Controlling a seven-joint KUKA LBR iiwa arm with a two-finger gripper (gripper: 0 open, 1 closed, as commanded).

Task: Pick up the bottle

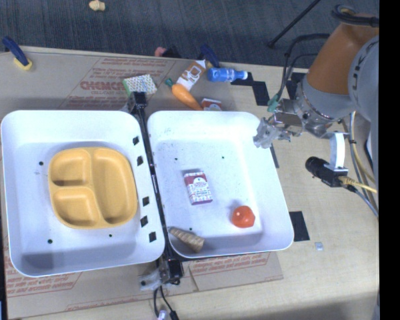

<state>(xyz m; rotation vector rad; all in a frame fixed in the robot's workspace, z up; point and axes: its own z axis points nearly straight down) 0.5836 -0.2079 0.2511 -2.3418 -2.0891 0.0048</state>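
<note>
A small blue bottle (pixel 225 75) lies on its side on the bench behind the right bin (pixel 275 199). Just left of it lies a white bottle with an orange label (pixel 193 75). My gripper (pixel 265 137) hangs over the right bin's far right corner, below and to the right of both bottles and well apart from them. Nothing shows in its grasp.
In the right bin lie a red-and-white carton (pixel 197 187), a red ball-like fruit (pixel 243 217) and a brown cone-like piece (pixel 186 239). A yellow divided plate (pixel 93 186) sits in the left bin (pixel 20 139). An orange carrot (pixel 185 96) and a patterned packet (pixel 139 84) lie behind the bins.
</note>
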